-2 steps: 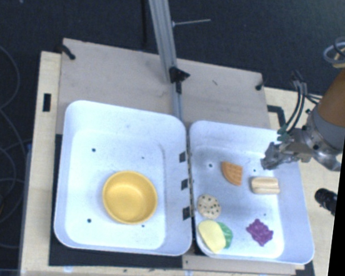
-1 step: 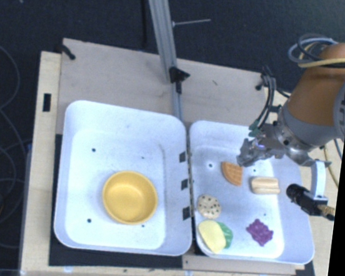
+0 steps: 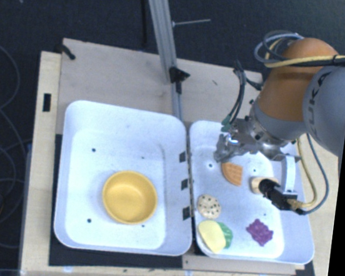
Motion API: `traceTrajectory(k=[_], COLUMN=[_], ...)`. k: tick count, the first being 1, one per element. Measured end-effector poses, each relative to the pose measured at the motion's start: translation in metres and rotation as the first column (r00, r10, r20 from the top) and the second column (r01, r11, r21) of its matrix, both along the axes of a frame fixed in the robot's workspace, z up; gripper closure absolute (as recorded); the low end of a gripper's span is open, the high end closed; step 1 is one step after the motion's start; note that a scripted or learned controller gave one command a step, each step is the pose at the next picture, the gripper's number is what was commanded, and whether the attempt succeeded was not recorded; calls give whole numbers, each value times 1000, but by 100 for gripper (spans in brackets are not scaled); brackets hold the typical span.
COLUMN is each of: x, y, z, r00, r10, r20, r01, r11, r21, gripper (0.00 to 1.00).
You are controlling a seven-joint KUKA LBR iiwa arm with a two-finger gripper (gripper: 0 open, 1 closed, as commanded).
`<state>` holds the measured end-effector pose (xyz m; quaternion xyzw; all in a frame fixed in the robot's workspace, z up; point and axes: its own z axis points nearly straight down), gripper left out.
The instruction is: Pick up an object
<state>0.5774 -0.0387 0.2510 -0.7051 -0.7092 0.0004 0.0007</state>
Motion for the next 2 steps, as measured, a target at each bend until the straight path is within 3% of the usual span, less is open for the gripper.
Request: traceTrajectory(k=[2], x=[28], y=[114], z=[7], r00=[1000], r10=[2], r20=[3], r01=[-2], r11=[1000], r21=[1], gripper=[100])
